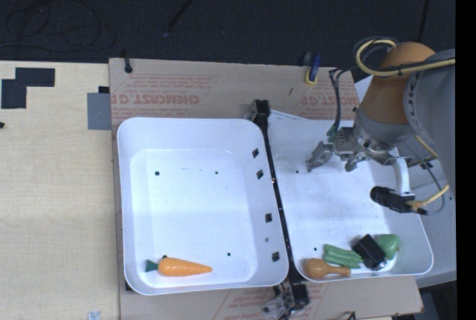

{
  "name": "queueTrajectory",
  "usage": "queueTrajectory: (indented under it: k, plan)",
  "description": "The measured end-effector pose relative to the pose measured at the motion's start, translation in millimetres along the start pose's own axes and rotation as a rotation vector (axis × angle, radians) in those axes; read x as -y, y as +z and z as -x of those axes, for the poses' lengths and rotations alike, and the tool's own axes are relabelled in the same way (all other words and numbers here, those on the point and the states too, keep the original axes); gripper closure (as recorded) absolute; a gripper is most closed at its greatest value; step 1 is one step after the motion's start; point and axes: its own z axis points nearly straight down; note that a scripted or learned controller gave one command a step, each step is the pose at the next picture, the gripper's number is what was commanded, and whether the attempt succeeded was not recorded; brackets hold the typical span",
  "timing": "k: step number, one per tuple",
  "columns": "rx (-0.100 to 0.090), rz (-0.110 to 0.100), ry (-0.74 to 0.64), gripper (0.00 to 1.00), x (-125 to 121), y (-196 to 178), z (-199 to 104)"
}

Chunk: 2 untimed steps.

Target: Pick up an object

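Observation:
An orange carrot (182, 267) with a green top lies in the front left corner of the left bin (193, 199). Along the front edge of the right bin (335, 210) lie a tan pear-shaped piece (325, 269), a dark green pod (341, 255), a black block (370, 250) and a pale green piece (388, 242), close together. My gripper (335, 162) hangs over the far half of the right bin, well behind those pieces. Its fingers are spread open and nothing sits between them.
The arm's grey body and orange band (398, 88) fill the right side over the right bin. A black cable fitting (390, 198) juts out below the wrist. A black divider rail (271, 192) runs between the bins. Cardboard (186, 84) lies under both.

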Motion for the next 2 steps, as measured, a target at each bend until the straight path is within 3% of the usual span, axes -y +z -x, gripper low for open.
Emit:
queueTrajectory:
  k: [1, 2]
  plan:
    - [-0.001, 0.006, -0.003, 0.0, -14, -81, -86]
    - [0.006, 0.019, 0.007, 0.0, -25, -240, -43]
